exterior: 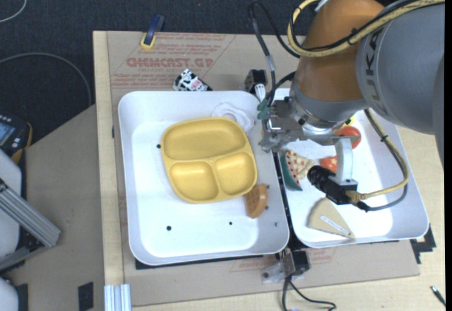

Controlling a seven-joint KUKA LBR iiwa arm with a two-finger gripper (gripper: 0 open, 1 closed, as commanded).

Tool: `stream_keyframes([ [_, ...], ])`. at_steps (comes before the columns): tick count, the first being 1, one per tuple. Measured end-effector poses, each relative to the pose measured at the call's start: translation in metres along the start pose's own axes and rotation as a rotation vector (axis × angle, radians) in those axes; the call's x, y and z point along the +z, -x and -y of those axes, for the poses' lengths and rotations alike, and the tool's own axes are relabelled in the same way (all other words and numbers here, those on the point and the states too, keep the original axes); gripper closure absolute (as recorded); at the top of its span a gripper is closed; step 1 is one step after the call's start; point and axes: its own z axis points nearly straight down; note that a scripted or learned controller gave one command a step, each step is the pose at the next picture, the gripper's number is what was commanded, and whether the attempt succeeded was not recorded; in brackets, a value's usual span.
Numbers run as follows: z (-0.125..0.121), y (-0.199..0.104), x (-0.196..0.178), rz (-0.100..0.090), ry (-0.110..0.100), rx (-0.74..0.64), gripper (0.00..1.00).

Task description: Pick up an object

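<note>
We hover our pincer [282, 134] over the pizza slice [295, 167]; grip state unclear, so we should descend squarely.

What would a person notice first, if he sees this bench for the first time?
Probably the big grey arm with its orange band, which reaches in from the right and hangs low over the right bin. Next comes the yellow divided plate, lying in the middle of the left bin, with a small brown food piece at its lower right corner.
</note>
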Motion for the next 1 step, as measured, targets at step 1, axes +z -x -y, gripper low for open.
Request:
stream_keyframes([
  [1,0.0033,-0.0046,-0.0002,0.002,0.0,0.004,1.0],
])
